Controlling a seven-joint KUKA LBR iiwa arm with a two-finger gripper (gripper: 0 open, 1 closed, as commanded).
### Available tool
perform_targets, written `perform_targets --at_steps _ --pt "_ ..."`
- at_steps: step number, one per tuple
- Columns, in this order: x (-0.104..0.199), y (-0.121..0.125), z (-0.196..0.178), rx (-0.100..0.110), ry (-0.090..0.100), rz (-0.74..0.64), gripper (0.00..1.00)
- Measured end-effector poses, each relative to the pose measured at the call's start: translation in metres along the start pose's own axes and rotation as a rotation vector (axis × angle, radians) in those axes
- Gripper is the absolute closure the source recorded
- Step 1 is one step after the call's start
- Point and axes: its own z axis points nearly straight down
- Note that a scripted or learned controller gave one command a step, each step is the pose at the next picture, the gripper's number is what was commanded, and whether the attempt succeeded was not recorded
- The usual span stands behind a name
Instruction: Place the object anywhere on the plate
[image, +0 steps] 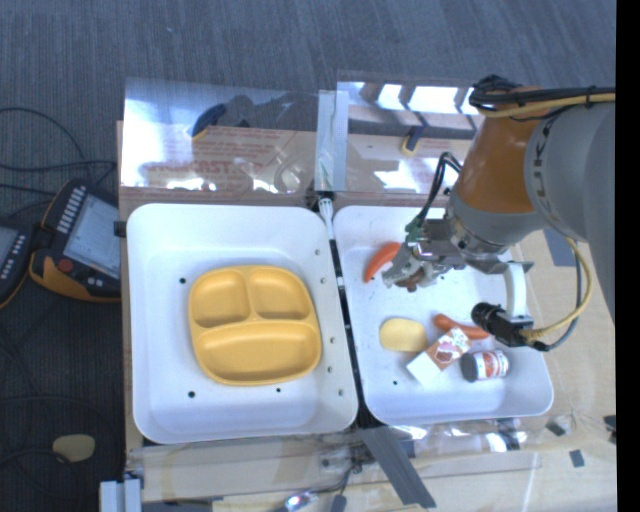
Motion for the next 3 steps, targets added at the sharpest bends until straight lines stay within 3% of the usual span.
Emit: perform_targets --at_steps 1,2,3 --pt "0.106 -0.009 0.019 0.001 0.0 -0.001 1.0" --pt "0.154 -0.015 0.019 0.002 0.0 -0.001 1.0" --pt "0.154 -0.015 0.019 0.002 0.0 -0.001 0.0"
